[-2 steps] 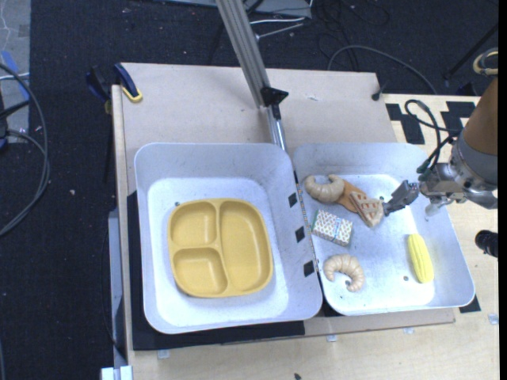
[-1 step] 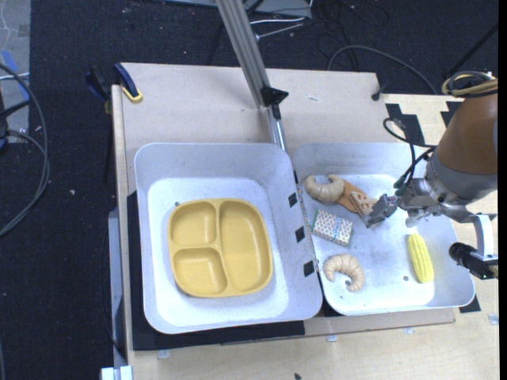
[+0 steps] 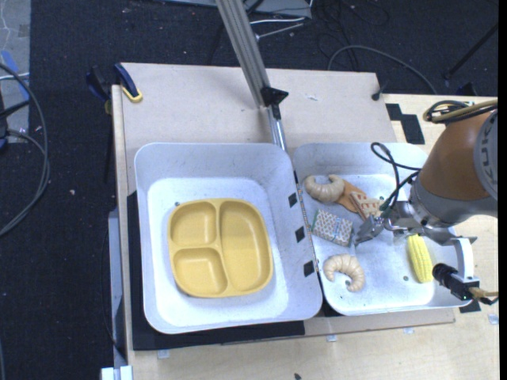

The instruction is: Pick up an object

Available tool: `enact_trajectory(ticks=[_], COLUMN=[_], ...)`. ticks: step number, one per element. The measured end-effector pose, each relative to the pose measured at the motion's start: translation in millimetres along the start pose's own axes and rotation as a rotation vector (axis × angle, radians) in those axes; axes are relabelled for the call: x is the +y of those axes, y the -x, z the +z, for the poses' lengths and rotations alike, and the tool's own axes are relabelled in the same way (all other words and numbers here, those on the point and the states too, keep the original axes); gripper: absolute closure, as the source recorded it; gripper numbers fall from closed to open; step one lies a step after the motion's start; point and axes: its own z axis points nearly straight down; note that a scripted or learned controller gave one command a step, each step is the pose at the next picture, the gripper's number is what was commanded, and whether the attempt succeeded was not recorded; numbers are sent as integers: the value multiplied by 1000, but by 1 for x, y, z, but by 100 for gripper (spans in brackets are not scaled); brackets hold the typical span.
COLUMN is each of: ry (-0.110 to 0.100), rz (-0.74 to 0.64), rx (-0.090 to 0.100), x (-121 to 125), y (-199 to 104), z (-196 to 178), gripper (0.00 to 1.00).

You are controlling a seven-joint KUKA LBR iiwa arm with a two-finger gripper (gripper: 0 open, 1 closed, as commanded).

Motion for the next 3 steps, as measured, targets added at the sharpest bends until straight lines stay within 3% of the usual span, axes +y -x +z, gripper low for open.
enact_trajectory(ticks=[1, 2, 3], ry=[10, 16, 10], rz=[0, 0, -4], rx=[-3, -10, -3], x=[2, 3, 6], y=[0, 1, -6], z=[19, 10, -32], gripper=[0, 100, 100])
